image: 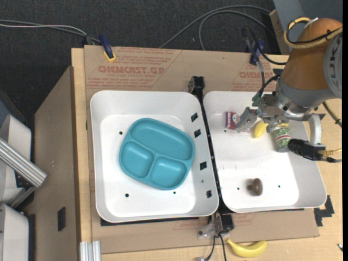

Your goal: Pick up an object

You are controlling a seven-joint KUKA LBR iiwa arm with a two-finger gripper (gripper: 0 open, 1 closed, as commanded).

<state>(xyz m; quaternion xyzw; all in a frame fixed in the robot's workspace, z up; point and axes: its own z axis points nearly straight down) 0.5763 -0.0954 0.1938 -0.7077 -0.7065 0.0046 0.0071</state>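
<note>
My gripper hangs low over the back of the right bin, open, fingers spread to either side of a small yellow object. Nothing is held between them. A red and white packet lies just left of the gripper. To its right, under the wrist, stands a green and white can. A brown round object sits alone near the front of the same bin.
The left bin holds a blue divided plate. A black divider with clips runs between the bins. A banana lies outside the bins at the bench's front edge.
</note>
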